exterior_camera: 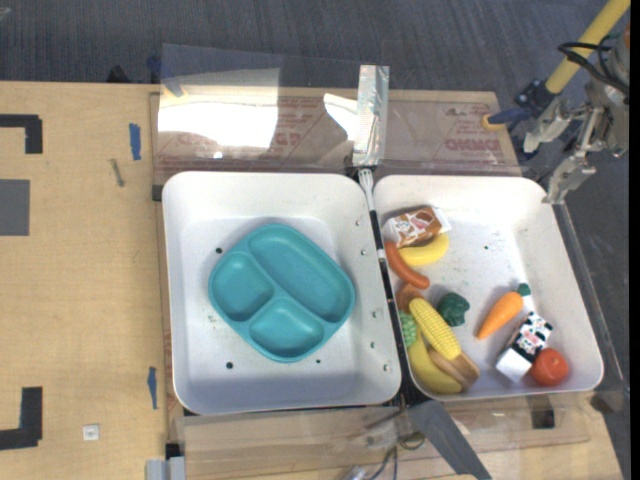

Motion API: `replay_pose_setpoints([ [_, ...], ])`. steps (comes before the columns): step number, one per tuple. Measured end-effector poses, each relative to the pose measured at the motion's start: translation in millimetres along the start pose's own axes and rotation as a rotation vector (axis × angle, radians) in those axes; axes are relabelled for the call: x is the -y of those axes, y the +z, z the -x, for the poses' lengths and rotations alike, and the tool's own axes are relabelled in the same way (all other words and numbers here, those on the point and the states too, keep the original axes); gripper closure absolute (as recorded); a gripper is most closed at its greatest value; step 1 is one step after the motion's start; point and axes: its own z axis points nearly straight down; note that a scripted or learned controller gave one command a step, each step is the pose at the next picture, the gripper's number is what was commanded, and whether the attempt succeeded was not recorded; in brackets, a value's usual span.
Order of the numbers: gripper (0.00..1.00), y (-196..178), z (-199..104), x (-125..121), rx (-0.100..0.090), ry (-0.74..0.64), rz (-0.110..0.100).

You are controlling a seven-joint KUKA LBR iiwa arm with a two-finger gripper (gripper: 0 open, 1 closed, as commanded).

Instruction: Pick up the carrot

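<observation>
Gripper hangs off the right bin's far corner, can't tell its jaws. Carrot untouched; approach comes next.

Teal divided plate set in left white bin. In right bin: corn cob laid over bananas, broccoli just beside it, tomato touching milk carton, hot dog near dividing wall.
</observation>
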Motion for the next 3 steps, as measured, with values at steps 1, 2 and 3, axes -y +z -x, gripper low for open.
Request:
replay_pose_setpoints([
  [1, 0.00, 92, -79, -10, -0.009, 0.394, 0.001],
  [2, 0.00, 189, -108, -19, 0.003, 0.252, 0.000],
  [3, 0.00, 199, -156, -26, -0.001, 0.275, 0.001],
])
